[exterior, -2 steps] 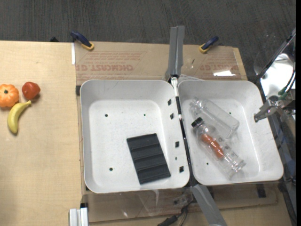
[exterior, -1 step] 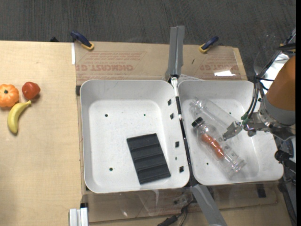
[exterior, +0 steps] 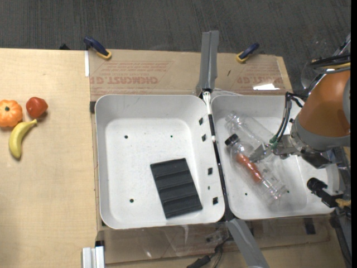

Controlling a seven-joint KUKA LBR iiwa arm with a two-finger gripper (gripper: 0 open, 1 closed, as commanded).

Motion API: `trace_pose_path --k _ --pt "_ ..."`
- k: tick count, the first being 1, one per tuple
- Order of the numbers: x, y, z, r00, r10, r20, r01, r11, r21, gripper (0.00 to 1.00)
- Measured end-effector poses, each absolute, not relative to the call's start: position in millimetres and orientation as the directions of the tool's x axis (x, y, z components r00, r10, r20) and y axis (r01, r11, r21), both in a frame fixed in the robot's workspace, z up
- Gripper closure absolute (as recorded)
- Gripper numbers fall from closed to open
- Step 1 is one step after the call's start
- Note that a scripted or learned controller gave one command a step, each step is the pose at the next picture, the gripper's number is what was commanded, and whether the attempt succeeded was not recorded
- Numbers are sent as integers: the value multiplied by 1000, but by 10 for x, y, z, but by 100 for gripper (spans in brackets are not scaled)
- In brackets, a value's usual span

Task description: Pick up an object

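Black ribbed block [exterior: 175, 187] in left bin [exterior: 111, 149]; clear bottles [exterior: 254, 161] in right bin [exterior: 245, 205], gripper [exterior: 266, 151] above, grip unclear.

a dark grey ribbed block [exterior: 176, 187] is lying flat in the left bin [exterior: 111, 121], near its front wall, turned slightly off square with its long side running front to back. in the right bin [exterior: 245, 205], several clear plastic bottles [exterior: 245, 128] are lying on their sides in a loose diagonal heap (their outlines are hard to separate), one with a black cap [exterior: 230, 141]. an orange-red tube-like piece [exterior: 248, 167] is lying among them, slanting the same way.
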State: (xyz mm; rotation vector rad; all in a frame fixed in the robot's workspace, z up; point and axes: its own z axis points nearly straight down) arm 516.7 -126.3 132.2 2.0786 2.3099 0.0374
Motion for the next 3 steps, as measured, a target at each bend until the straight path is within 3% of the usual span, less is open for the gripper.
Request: trace_pose_path --k 1,2,3 --pt "5339 -1125 1264 -106 994 -17 992 107 60 0" --pt "5429 -1038 1248 -349 937 -28 935 350 53 0" --pt "5371 -988 1236 -385 923 -23 921 385 61 0"
